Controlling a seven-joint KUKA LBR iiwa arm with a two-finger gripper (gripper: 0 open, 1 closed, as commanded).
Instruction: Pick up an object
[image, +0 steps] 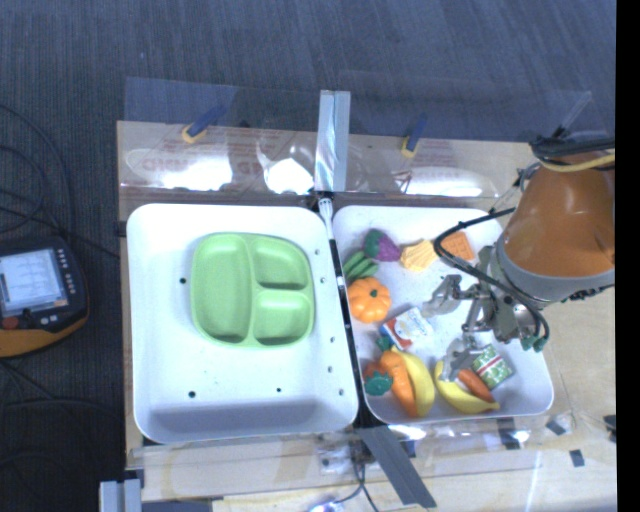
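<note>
At the right of the frame the grey arm with its orange band (560, 225) reaches over the right bin (535, 400), and its pincer (462, 318) hangs low above the toy food with its two metal fingers spread apart and nothing between them. Below and around it lie a small red-and-white carton (408, 325), a green-and-red packet (493, 368), a banana (462, 396), a carrot (400, 380) and a small pumpkin (368, 299), with an eggplant (378, 244) and a yellow piece (418, 256) toward the bin's upper part. The left bin (170, 390) holds a green divided plate (250, 287).
</note>
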